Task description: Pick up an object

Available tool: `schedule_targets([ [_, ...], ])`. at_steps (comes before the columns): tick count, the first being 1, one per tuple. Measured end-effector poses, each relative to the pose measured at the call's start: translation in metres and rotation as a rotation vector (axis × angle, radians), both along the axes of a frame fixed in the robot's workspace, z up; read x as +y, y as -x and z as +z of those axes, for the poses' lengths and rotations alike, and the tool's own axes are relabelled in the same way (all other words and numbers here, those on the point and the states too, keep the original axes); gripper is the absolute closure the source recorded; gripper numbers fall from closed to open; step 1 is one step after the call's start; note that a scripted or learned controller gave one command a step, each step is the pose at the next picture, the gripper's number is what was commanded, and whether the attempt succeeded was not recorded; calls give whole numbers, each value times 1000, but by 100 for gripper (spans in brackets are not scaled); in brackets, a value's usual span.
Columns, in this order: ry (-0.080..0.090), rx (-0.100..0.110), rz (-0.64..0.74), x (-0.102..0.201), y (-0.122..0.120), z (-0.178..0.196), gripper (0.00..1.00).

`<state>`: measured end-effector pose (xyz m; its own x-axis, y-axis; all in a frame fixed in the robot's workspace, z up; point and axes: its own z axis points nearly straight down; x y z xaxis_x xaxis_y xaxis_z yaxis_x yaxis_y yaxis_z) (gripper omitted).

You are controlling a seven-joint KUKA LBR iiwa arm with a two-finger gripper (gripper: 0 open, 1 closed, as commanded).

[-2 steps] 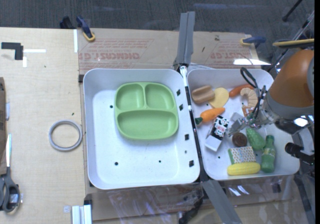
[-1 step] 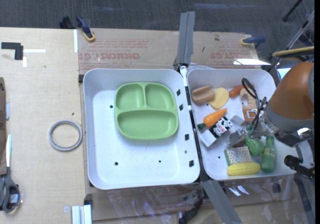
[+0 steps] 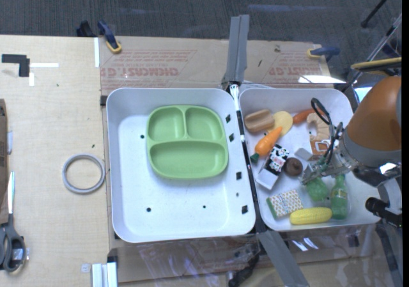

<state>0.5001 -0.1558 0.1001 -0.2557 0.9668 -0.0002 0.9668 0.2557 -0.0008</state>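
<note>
Grey tool tips blur into cluttered toys.

Red printed lettering runs along the brown cardboard sheet behind the two bins, in two patches, one behind each bin. It stands upside down from this view and is too blurred to read for certain. No other text, label or number is legible anywhere on the table.

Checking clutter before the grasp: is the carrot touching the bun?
Touching. The camera view shows the carrot's upper end lying against the lower edge of the bun, with no white bin floor between them.
</note>
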Motion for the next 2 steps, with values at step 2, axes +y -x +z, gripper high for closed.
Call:
schedule_targets([
  [2, 2, 0, -23, 94, -100, 91, 100],
])
